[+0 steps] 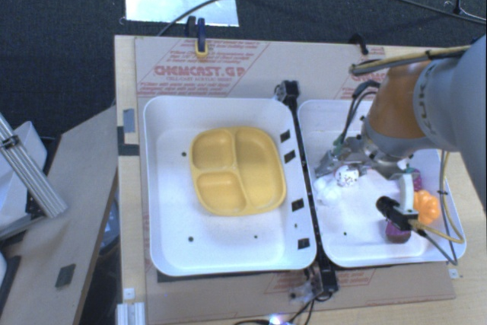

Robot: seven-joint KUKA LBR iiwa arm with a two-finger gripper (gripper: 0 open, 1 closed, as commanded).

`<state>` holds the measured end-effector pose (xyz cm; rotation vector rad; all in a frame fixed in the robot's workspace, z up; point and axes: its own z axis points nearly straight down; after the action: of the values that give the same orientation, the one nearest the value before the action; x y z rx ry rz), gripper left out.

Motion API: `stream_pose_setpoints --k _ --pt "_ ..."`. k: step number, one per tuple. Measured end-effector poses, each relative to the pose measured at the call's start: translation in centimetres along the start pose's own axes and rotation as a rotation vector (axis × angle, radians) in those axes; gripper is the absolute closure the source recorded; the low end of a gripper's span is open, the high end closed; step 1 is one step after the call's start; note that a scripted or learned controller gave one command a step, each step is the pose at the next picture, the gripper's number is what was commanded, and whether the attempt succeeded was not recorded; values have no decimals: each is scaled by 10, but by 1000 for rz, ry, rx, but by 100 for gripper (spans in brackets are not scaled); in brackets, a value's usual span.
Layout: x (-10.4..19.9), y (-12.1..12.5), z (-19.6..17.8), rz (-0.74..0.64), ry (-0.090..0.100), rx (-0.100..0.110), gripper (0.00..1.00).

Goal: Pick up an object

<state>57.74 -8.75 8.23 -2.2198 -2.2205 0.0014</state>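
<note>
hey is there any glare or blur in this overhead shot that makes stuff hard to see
Camera view: bright glare washes out the left bin floor around the yellow tray; the arm looks soft and shades the claw, hiding its state; small objects beside it blur together.

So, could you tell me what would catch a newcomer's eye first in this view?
Probably the yellow divided tray, lying alone in the middle of the left bin. Next comes the grey and orange arm reaching in over the right bin, where a small white object, an orange object and a purple one lie.
</note>
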Motion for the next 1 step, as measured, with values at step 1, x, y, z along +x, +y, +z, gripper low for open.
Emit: stream_pose_setpoints --k 1 --pt "0 2 -13 1 -1 -5 100"
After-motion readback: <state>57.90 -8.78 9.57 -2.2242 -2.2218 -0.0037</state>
